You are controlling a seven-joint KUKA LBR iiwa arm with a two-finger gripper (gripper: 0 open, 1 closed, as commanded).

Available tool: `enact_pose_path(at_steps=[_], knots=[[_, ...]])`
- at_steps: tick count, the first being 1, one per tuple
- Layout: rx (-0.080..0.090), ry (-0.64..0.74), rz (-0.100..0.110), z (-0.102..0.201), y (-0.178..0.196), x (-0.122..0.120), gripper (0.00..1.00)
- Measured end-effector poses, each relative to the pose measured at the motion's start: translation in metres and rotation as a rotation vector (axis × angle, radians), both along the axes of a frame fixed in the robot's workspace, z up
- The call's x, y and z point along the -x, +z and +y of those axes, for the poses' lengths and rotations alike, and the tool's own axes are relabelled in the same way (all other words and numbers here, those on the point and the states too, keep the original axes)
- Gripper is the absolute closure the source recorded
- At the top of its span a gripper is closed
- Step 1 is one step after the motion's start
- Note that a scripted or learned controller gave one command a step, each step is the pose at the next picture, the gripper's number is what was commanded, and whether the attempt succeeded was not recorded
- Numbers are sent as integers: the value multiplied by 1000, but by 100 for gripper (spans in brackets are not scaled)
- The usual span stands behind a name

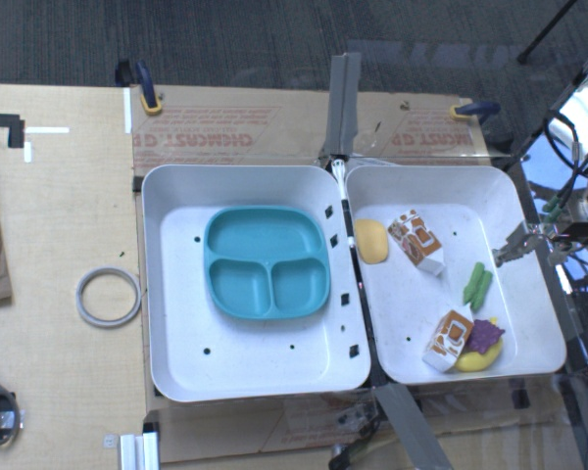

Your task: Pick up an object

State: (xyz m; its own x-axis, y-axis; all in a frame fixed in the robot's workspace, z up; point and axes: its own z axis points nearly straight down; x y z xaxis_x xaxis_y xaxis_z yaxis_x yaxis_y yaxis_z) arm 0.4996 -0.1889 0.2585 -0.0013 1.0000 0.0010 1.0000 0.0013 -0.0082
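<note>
Seen from above, the grey metal gripper [517, 246] hangs at the right white bin's [529, 346] right rim — whether open or closed, I cannot tell — with the small green pea pod [477, 285] just left and below it, lying lengthwise near-vertical.

The left bin [167, 292] holds a teal divided plate [268, 262]; the right bin [529, 331] holds a yellow lump [372, 241] at its left, a small carton [416, 241] just beside it, green pea pods [477, 286] toward the right, and near the front a second carton [448, 341], purple grapes [485, 335] and a banana [478, 359] touching; a tape ring [109, 296] lies on the bench [49, 223].
</note>
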Motion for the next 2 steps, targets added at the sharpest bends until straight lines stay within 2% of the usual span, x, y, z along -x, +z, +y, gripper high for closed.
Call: enact_pose_path(at_steps=[1, 2], knots=[[-1, -26, 0, 6, -59, 21, 0], [1, 24, -1, 56, -6, -51, 0]])
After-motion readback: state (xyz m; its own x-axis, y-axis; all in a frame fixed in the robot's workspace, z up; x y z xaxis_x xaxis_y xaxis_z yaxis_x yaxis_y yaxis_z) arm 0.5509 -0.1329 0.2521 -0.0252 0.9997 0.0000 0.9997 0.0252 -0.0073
